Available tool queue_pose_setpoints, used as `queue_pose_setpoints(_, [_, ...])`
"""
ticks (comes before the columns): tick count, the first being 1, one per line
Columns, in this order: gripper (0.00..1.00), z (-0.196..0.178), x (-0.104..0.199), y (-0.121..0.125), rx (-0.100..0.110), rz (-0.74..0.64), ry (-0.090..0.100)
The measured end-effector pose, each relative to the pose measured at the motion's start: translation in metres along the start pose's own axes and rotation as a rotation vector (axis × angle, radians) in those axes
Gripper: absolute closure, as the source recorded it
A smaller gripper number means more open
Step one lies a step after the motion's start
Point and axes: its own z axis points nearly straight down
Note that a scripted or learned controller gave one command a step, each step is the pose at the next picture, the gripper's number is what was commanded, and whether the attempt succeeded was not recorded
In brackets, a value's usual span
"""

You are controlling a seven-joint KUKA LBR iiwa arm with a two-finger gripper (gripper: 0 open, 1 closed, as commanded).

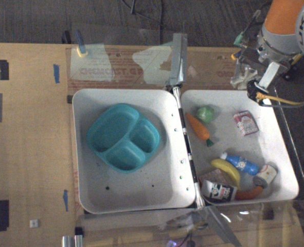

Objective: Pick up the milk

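A small red-and-white carton (246,123), which looks like the milk, lies flat in the right bin (283,138) near its far right side. A white bottle with a blue label (240,163) lies lower in the same bin, next to a banana (226,171). My gripper (246,82) hangs over the far rim of the right bin, up and slightly left of the carton, well apart from it. The orange-banded wrist (288,12) rises above it at the top right.
The right bin also holds a green vegetable (206,113), a carrot (198,127), a black-and-white container (219,191), a red sausage-like piece (250,193) and a small can (267,174). A teal divided plate (123,136) lies in the left bin (85,184). A yellow cable (290,103) trails from the gripper.
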Motion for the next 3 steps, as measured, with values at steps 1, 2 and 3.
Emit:
queue_pose_setpoints(1, [1.0,-0.015,0.026,-0.011,0.002,0.364,0.0])
queue_pose_setpoints(2, [1.0,-0.011,0.085,-0.076,0.007,0.265,0.0])
queue_pose_setpoints(3, [1.0,-0.017,0.101,-0.088,0.004,0.748,0.001])
